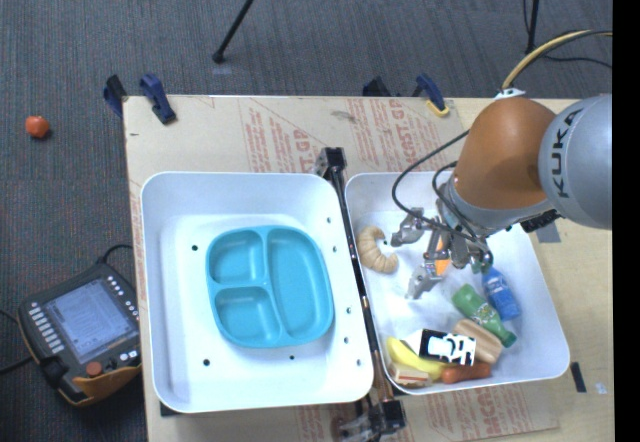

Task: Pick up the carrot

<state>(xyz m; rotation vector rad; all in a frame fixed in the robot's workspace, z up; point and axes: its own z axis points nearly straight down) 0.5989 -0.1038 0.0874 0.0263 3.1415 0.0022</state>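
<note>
The camera view looks down on my counter (pixel 250 125), a cardboard-covered board with two shallow white bins side by side. The left bin (pixel 160 230) holds a blue divided plate (pixel 268 285) lying flat near its middle. My arm (pixel 535 155) reaches in from three o'clock, and my hand (pixel 432 265) hangs over the right bin (pixel 548 330), toward that bin's ten o'clock part. Whether my hand is released or clenched I cannot tell; the metal parts are too tangled and small to read. Nothing shows plainly between them.

At nine o'clock from my hand, just beside it, lies a croissant (pixel 378 250) against the bin's left side. At four o'clock from my hand sit a green bottle (pixel 478 308) and a blue bottle (pixel 500 295), touching each other. At the bin's six o'clock edge is a heap: a banana (pixel 408 355), a black-and-white packet (pixel 447 345), a hot dog bun (pixel 478 342), and the carrot (pixel 458 374), a small orange-red piece lying at the bottom of that heap, well apart from my hand.

Out on the floor at nine o'clock rests a small orange ball (pixel 37 127), and at seven o'clock a control pendant (pixel 80 330).
</note>
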